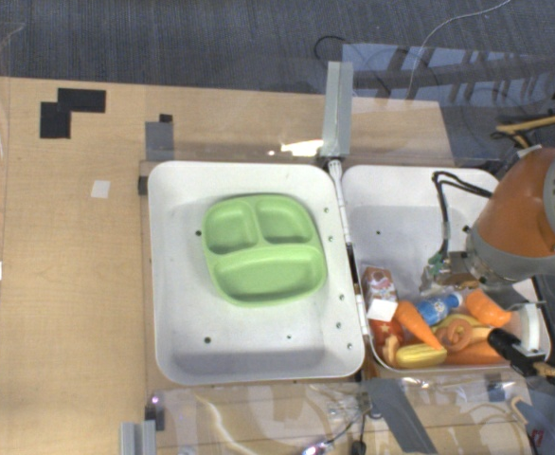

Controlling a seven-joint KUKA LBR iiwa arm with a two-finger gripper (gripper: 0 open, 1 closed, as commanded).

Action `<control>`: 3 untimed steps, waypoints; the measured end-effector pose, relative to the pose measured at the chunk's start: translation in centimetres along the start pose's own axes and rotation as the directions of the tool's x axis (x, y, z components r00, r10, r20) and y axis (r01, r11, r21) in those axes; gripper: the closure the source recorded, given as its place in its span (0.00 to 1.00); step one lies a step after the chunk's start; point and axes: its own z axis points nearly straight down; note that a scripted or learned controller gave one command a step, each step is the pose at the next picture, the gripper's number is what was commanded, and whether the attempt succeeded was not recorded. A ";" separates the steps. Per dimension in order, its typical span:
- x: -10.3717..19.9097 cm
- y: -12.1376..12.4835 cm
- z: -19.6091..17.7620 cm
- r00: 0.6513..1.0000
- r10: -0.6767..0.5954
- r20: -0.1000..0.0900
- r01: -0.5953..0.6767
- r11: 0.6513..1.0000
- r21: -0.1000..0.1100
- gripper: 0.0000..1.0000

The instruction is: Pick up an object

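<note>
Toy carrot (pixel 412 321) lies just below my gripper (pixel 445 271), in the right bin (pixel 391 202), among heaped play food. It looks light, stiff and smooth, so I'd grasp across its thick middle. Whether my gripper is parted, I cannot tell.

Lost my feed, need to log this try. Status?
Gripper low over right bin, fingers unclear. Toys heaped at bin's near end, none seen held. Green tray in left bin.

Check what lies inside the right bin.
The right bin holds a pile at its near end: a carrot, a yellow piece, a small packet. The arm covers its right side.
</note>
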 end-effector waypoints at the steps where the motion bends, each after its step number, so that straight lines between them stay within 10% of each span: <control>1: 0.0 0.0 0.0 1.000 0.000 0.000 0.000 1.000 0.000 0.00; 2: 0.7 0.8 1.2 0.999 -0.048 0.003 0.048 0.999 0.009 0.00; 3: 0.9 1.1 0.0 0.999 -0.052 0.000 0.052 0.999 0.002 1.00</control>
